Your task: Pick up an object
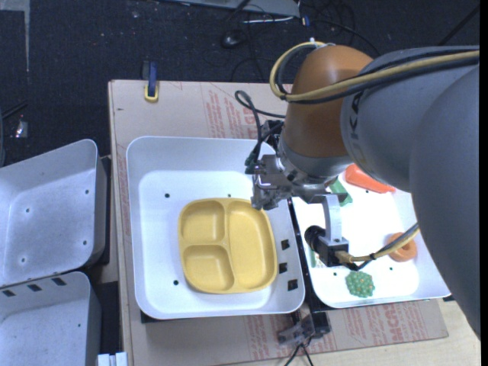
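A yellow divided plate [227,245] lies in the left white bin [152,197], toward its right side. My gripper [264,195] hangs at the plate's upper right rim, close to the wall between the two bins. The big orange and grey wrist above hides most of it. I see nothing held in it. In the right bin [396,284] lie a green knobbly ball [360,284], an orange piece [402,249] at the right and a red-orange piece [366,180] partly under the arm.
A small green scrap [342,197] peeks out below the wrist. A black cable loop [316,244] hangs over the right bin's left part. Grey trays [46,204] stand left of the bench. A blue clip [152,81] sits at the board's far left corner.
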{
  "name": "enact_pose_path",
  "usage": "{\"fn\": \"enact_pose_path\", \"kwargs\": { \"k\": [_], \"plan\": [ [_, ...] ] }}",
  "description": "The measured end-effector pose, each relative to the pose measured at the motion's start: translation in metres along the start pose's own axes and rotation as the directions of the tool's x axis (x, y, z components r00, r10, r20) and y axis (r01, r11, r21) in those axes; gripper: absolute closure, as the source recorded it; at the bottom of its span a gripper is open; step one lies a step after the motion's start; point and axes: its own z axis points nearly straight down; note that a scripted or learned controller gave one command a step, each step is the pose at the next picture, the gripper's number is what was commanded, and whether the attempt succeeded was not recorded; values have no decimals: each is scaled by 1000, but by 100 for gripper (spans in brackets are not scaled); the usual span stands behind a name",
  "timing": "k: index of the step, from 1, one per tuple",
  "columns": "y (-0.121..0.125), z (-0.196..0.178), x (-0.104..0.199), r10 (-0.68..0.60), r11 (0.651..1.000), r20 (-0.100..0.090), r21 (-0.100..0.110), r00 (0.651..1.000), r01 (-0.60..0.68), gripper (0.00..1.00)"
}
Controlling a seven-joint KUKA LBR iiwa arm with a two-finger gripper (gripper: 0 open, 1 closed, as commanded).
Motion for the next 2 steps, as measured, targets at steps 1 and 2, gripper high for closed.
{"fn": "enact_pose_path", "kwargs": {
  "k": [1, 2],
  "plan": [
    [3, 12, 7, 2, 1000, 1, 3, 1000, -2, 100],
    [4, 11, 7, 2, 1000, 1, 2, 1000, -2, 0]
  ]
}}
